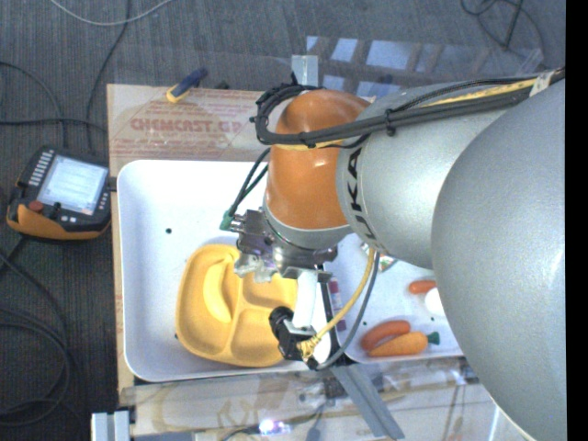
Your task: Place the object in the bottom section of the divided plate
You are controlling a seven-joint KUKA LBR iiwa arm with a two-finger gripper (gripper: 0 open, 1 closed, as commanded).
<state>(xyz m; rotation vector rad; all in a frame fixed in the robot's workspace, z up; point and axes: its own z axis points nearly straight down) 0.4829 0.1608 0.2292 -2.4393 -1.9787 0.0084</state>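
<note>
— Two white bins on the counter (147, 145), am I counting right?

— Two, side by side. The first bin (152, 265) sits toward 9 o'clock in the view. The second bin (395, 303) sits toward 4 o'clock, much of it under the one grey arm (478, 228).

— And the divided plate?

— One divided plate (216, 306), yellow, lying flat in the first bin toward that bin's 5 o'clock corner. Raised ridges split it into sections, and the part at its 2 o'clock is hidden by the wrist.

— The end effector?

— One end effector (266, 266), below the orange band (308, 168) and over the plate's 1 o'clock edge. I cannot tell whether it is open or closed, nor whether it has hold of anything.

— What lies in the second bin?

— Three carrot-like pieces. A long orange piece (401, 344) with a green tip lies at the bin's 6 o'clock side, with a red-orange piece (386, 329) just beside it. A small red-orange piece (421, 288) lies apart, toward 1 o'clock of those two, next to one white thing (434, 301) half under the arm. I cannot tell which of them the task means.

— And the surface, the room?

— The counter top is a pale brown panel printed in red, with one yellow-and-blue tool (186, 82) at its 12 o'clock edge. Around it is dark grey carpet (184, 26). One pale cable (92, 9) trails at 11 o'clock and black ones loop at 8 o'clock. One handheld pendant (60, 196) with a lit screen rests at 9 o'clock.
</note>
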